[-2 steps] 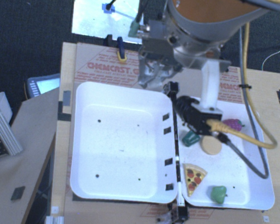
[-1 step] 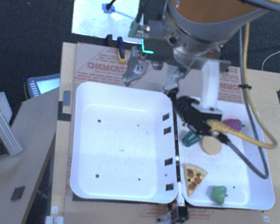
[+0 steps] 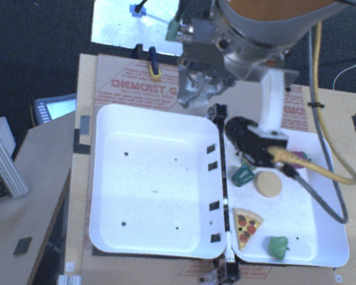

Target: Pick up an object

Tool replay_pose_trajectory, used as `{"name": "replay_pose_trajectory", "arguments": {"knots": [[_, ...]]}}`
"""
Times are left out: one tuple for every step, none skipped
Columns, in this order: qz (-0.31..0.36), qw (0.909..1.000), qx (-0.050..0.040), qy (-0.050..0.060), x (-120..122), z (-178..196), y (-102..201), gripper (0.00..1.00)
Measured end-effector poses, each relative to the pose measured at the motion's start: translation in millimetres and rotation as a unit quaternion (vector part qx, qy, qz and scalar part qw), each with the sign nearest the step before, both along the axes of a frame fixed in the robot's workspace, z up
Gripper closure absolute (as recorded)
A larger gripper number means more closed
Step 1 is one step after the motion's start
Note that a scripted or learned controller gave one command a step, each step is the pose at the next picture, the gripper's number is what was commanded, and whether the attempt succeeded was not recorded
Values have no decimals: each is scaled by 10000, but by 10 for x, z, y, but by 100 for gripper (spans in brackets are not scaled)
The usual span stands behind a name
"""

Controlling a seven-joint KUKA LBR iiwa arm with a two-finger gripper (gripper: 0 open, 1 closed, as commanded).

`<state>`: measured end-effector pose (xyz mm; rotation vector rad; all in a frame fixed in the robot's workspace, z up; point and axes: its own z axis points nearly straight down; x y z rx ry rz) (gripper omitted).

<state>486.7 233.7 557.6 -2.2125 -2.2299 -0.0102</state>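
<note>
My gripper (image 3: 194, 95) hangs above the back rim of the left bin (image 3: 109, 163), over the cardboard sheet, with nothing visibly in it. The right bin (image 3: 326, 240) holds the loose things: a small teal piece (image 3: 243, 175) near the divider, a tan round disc (image 3: 268, 183) just right of it, a toy pizza slice (image 3: 247, 227) at the front left, and a green toy (image 3: 277, 246) near the front rim. A purple thing (image 3: 298, 157) peeks out further back, partly hidden by the yellow cable.
The two bins meet along a dark clipped seam (image 3: 220, 187). A cardboard sheet (image 3: 133, 86) lies under and behind them. A blue-and-yellow clamp (image 3: 153, 63) stands at the bench's back edge.
</note>
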Motion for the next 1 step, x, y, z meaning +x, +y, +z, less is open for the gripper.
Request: {"name": "replay_pose_trajectory", "arguments": {"knots": [[-34, 10000, -27, 26, 178, -244, 9, 100]]}}
